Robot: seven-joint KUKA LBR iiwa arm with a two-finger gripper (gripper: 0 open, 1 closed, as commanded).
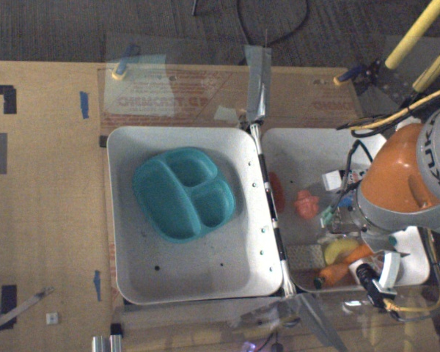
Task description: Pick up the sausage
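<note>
The right bin (301,152) served as the mark for everything else on the bench (44,196). The sausage (276,192), a short red piece, lay inside the right bin hard against the wall on the view's left, lengthwise along that wall and about halfway down it. A pink piece (306,205) lay near the bin's middle, just beside the sausage but apart from it. A small white block (331,180) sat farther toward the bin's far side.

In the bin's near corner a yellow piece (339,251) and an orange piece (337,271) lay close together, the orange one nearest the bin's front wall.

The arm (385,215) reached over the right bin from the view's right, its orange band (396,178) above the bin's right-hand half. The tool (346,220) hung over the bin's middle, between the pink piece and the yellow piece, well apart from the sausage. Whether the tool was released or clenched could not be told, as cables and the wrist hid it.

Past the right bin's sausage-side wall stood the left bin (176,270), with a teal divided plate (183,193) lying in it.
</note>
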